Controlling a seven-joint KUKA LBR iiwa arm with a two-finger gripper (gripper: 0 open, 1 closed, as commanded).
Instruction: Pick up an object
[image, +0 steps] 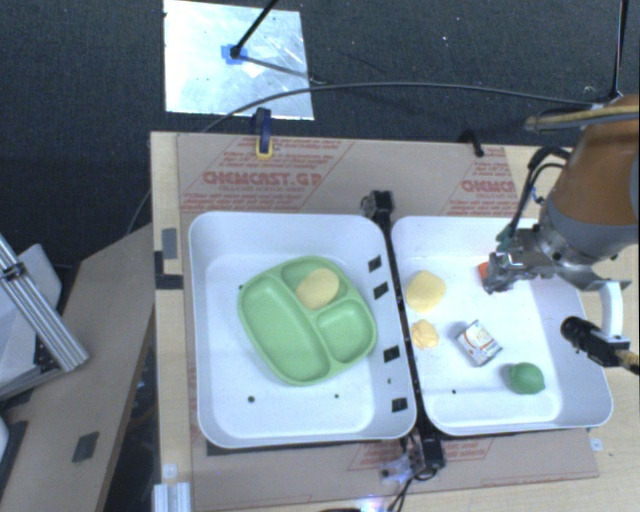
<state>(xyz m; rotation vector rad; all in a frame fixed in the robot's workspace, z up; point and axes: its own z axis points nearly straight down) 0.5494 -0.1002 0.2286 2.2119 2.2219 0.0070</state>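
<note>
The right bin (560, 410) holds a pale yellow lump (425, 290), a smaller yellow piece (425, 334), a small white and brown packet (480, 343) and a green ball (524, 378). My gripper (497, 272) hangs over the upper middle of this bin, to the right of the yellow lump and above the packet. I see nothing held in it. In the left bin (230, 400) lies a green divided plate (285, 340), with a yellow piece (318, 288) in its top compartment.
The two bins meet along a black-clipped seam (395, 320). They rest on a cardboard sheet (280, 175). The grey arm (600, 200) comes in from the right over the right bin's far corner.
</note>
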